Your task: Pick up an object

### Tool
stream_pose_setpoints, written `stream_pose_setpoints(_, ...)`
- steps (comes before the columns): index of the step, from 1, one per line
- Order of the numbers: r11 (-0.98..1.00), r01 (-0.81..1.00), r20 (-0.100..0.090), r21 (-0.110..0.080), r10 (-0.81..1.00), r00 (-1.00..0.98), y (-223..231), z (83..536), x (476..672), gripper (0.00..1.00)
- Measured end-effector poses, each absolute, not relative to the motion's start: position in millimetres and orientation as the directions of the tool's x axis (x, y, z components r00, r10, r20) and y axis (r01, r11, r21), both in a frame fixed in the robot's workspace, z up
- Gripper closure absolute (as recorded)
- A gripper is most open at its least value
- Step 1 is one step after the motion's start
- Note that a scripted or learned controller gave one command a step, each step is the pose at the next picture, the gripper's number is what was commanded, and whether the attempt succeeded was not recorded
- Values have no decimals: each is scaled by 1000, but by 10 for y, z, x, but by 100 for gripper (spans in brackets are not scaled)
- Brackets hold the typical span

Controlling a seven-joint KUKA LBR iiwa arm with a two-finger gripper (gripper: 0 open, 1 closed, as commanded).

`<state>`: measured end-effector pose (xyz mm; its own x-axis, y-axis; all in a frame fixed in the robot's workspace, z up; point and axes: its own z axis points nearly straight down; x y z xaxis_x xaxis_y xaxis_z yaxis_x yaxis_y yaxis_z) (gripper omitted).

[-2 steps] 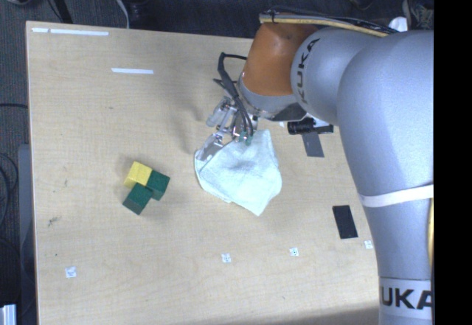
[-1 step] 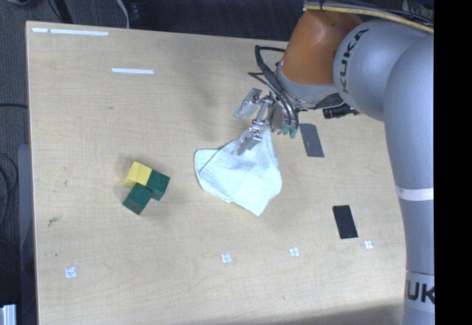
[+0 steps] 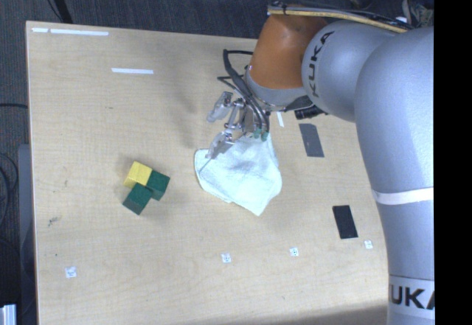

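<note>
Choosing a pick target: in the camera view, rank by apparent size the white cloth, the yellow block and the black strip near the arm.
1. white cloth
2. and 3. yellow block and black strip look alike; no ranking.

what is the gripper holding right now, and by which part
Cannot be told. The gripper sits at the upper edge of the crumpled white cloth, with no cloth visibly between its fingers.

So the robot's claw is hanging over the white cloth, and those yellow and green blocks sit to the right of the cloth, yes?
Not quite. In the camera view the yellow and green blocks sit to the left of the white cloth, apart from it. The claw does hang over the cloth's upper edge.
</note>
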<state>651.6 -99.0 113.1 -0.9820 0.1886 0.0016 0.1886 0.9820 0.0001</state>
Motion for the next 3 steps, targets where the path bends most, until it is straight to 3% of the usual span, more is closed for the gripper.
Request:
stream_pose_setpoints(1,908,419,3,-1,419,-908,-961,914,6469,0)
stream_pose_setpoints(2,912,410,0,0,410,-912,358,1920,6315,0)
stream_pose_setpoints(3,644,765,3,-4,765,-644,817,2194,5817,0)
